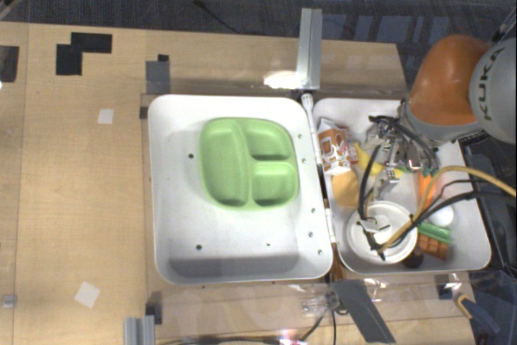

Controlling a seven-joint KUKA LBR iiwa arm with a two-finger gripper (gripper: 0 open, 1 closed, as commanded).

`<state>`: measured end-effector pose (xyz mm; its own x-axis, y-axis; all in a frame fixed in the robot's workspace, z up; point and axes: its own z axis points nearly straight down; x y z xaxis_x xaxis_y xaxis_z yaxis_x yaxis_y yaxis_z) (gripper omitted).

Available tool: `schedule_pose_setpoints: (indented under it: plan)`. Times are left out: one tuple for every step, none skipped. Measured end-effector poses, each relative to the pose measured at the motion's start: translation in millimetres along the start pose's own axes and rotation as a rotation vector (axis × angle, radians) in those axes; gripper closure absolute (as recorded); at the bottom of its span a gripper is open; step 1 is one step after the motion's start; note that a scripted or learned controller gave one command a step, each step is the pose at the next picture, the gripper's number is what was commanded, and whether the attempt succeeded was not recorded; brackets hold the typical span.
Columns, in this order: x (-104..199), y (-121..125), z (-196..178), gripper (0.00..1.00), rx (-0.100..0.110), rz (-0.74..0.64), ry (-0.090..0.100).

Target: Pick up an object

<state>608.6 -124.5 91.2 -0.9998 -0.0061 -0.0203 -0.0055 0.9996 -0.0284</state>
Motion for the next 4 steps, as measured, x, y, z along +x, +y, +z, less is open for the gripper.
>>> schedule_pose_setpoints:
  plan:
    - [22.4, 7.6, -5.3, 0.0, 0.011, 0.07, -0.02]
    - [17.7, 10.7, -3.4, 0.0, 0.004, 0.163, -0.004]
    - [3.3, 11.8, -0.7, 0.0, 0.001, 0.187, 0.002]
    - [52.2, 22.7, -2.4, 0.0, -0.011, 0.393, -0.003]
